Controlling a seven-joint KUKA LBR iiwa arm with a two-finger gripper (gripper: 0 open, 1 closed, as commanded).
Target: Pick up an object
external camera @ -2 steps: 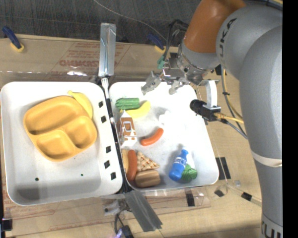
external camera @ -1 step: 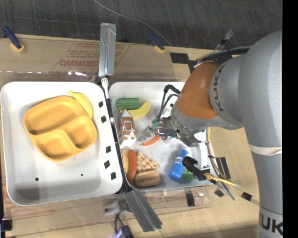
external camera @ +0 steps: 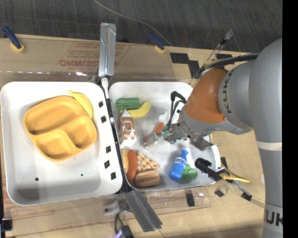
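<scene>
Nearest the camera, along the front wall of the right-hand shallow white bin, lie a brown toy bread roll, a red toy sausage and a tan toy pizza wedge; beside them a small blue plastic bottle leans against a green toy piece. Mid-bin, a white and orange toy carton stands upright by the divider. The tool hangs low over the bin's middle, above small orange and grey clutter; whether its fingers are spread or closed I cannot tell. Farther back sit a green toy vegetable and a yellow toy banana. The left bin carries a yellow divided plastic tray. The likeliest target is the blue bottle, just beside the tool: probably light, stiff and smooth, so best pinched across its body.
</scene>
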